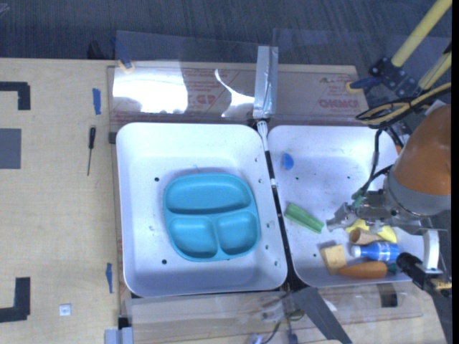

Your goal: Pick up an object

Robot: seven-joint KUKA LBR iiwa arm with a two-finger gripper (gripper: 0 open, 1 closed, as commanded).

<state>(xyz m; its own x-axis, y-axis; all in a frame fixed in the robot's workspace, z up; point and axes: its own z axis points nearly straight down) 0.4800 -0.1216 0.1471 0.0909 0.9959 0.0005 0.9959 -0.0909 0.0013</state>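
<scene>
Pale wood bench [50, 213] fills the left and bottom of the frame, with dark blue-grey floor across the top. On it you have two shallow white bins side by side.

Left bin [136, 156], centre of the frame: a blue divided plate [210, 214] lies flat in its middle, well apart from every wall, so you have bare white floor all round it.

Right bin [315, 149]: its upper half is open, holding only a small blue ball [287, 162] near the dividing wall. A green stick [303, 218] lies slanted toward the middle, apart from the rest. The lower right corner is crowded: a tan block [332, 256], an orange carrot-shaped piece [362, 269], a blue and white bottle [375, 251] and a yellow piece [373, 229] sit touching or just beside one another, close to the bin's lower wall.

Your arm [428, 170] comes in from the right edge, orange band over a grey wrist, and the gripper [356, 217] sits low over that cluster, just above the yellow piece. You cannot tell how far the fingers are spread, nor whether they touch or hold anything; the metal parts blur against the clutter.
</scene>
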